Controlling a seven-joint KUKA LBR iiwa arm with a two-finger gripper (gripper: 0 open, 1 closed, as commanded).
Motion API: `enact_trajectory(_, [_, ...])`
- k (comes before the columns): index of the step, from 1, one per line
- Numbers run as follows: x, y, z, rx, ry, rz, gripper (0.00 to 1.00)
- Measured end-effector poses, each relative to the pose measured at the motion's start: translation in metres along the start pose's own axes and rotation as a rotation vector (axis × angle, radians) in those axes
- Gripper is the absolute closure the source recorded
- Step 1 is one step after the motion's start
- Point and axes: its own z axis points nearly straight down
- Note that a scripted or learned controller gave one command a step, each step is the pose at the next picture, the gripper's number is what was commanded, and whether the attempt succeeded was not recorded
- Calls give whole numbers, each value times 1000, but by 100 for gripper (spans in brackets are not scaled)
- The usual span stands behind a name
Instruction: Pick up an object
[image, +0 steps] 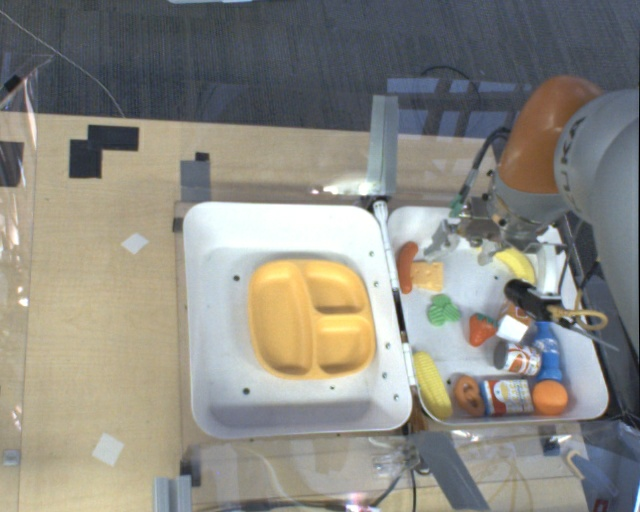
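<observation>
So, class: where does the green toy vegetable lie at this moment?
The green toy vegetable lies in the right bin, left of its middle, just below the yellow cheese wedge and left of the strawberry.

No legible text on anything.

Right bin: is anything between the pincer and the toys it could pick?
Nothing visible. The pincer hangs over bare floor at the back of the right bin, with the cheese wedge and banana lying uncovered beside it.
</observation>
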Motion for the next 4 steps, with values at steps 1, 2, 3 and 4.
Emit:
enact_trajectory(1, [-26,34,57,-24,-3,-434,0])
enact_trajectory(2, [21,28,-42,-23,-2,-342,0])
enact_trajectory(3, [-7,36,31,-4,0,-290,0])
enact_trajectory(4, [-17,41,62,-11,-2,-285,0])
